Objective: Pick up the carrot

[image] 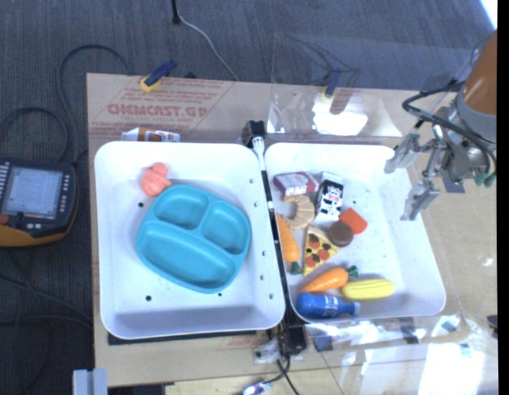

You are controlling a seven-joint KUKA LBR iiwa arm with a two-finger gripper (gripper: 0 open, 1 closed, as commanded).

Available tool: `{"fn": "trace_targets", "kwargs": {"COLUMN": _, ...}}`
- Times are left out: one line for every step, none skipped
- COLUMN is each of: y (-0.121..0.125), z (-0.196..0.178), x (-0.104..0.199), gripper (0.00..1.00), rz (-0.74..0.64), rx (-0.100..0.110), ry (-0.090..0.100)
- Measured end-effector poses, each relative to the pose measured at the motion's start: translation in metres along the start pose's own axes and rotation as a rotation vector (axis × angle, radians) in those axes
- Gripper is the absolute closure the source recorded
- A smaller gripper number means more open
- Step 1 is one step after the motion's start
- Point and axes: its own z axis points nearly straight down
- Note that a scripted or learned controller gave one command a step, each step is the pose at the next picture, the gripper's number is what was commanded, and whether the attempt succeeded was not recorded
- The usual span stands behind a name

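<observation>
A carrot, orange with a green top, lies near the front of the right bin, between a pizza slice and a blue bottle. A second, slimmer carrot-like piece lies along that bin's left wall. My gripper hangs over the right bin's far right side, up and to the right of both. It is open, with nothing between its fingers.
The right bin also holds a milk carton, a purple box, a cookie, a red piece and a yellow corn cob. The left bin holds a blue sectioned plate and an orange toy.
</observation>
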Motion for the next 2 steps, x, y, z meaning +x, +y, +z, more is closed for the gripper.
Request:
{"fn": "trace_targets", "kwargs": {"y": 0.055, "z": 0.055, "x": 0.038, "gripper": 0.00, "rz": -0.264, "rx": -0.004, "ry": 0.004}}
{"fn": "trace_targets", "kwargs": {"y": 0.102, "z": 0.165, "x": 0.061, "gripper": 0.00, "rz": -0.312, "rx": -0.003, "ry": -0.007}}
